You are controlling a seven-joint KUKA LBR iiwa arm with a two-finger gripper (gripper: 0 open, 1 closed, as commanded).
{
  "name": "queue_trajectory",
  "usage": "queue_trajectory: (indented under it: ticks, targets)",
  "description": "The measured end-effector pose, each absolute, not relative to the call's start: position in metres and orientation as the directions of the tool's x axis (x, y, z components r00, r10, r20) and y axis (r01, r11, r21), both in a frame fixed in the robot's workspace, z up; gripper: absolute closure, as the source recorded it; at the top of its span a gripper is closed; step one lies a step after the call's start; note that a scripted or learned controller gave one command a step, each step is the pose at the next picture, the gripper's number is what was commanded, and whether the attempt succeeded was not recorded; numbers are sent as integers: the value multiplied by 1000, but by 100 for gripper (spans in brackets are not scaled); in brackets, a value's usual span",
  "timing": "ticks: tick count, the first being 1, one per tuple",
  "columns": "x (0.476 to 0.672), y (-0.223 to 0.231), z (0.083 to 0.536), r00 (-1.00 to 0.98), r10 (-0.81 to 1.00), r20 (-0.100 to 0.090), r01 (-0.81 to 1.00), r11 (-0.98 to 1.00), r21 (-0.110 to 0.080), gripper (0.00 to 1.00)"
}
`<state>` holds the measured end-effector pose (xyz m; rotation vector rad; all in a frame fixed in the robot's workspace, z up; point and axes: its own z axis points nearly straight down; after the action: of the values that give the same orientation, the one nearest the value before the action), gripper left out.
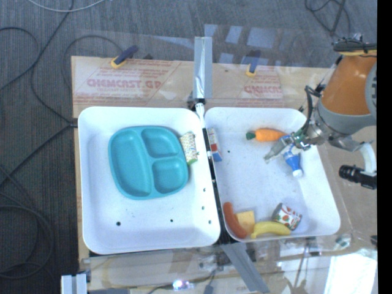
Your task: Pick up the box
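Observation:
A narrow white box [212, 144] with red and blue ends lies along the left wall of the right bin [324, 195], against the divider. A small yellowish patterned pack [188, 147] rests in the left bin [92, 182] at the right rim of the blue plate [148, 161]. My gripper [283, 150] hangs low over the upper right of the right bin, just below an orange carrot [268, 135] and beside a blue and white tube [294, 163]. It is about a hand's width to the right of the white box and apart from it.
A red sausage [231, 218], a yellow cheese wedge [245, 218], a banana [270, 228] and a small tipped can [286, 216] crowd the right bin's front edge. The arm's orange band [348, 90] stands over the bin's right rim.

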<state>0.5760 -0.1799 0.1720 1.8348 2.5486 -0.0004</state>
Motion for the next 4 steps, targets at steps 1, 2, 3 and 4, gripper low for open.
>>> queue_trajectory:
  ticks: [1,2,3,4]
  targets:
    - [550,-121,95,-300,954,-5,954,300,5,0]
    - [622,-126,92,-290,957,-9,957,290,16,0]
    - [577,-141,93,-111,994,-3,994,111,19,0]
    - [598,-126,150,-27,1000,-1,1000,27,-2,0]
